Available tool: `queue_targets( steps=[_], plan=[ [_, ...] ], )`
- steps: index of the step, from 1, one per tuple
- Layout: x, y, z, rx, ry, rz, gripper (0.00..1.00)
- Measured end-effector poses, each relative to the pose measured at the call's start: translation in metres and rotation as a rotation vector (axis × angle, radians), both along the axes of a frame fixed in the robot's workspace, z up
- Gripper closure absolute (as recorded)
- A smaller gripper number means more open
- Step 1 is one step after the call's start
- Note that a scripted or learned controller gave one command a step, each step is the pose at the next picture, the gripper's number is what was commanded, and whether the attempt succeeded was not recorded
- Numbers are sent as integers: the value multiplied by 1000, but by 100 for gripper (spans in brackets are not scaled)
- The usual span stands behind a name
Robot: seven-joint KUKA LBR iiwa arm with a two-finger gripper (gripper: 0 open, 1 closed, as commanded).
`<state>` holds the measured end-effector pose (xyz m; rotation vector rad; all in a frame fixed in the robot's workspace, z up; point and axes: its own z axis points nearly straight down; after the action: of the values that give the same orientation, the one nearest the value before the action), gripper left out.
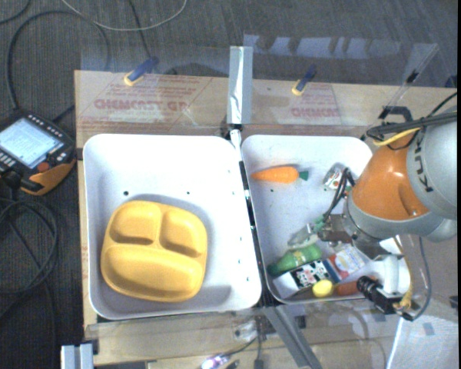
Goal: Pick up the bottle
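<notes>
A green bottle (pixel 295 260) lies on its side near the front of the right bin (pixel 292 206), its dark cap end pointing left. My gripper (pixel 325 232) hangs low over the bin, just above and right of the bottle's lighter end. The arm's orange band (pixel 386 187) and grey wrist hide the gripper's upper part. I cannot tell whether the gripper touches the bottle.
An orange carrot (pixel 275 174) lies at the back of the right bin, with a small packet (pixel 336 177) to its right. A black-and-white box (pixel 311 274), a yellow piece (pixel 322 288) and a red piece (pixel 344 288) crowd the front. A yellow divided plate (pixel 155 250) sits in the left bin (pixel 100 160).
</notes>
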<state>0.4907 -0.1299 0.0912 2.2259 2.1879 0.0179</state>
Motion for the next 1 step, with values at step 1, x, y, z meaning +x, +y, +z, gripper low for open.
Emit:
queue_targets(
  steps=[1],
  plan=[
    [2,2,10,3,-3,1,100]
  ],
)
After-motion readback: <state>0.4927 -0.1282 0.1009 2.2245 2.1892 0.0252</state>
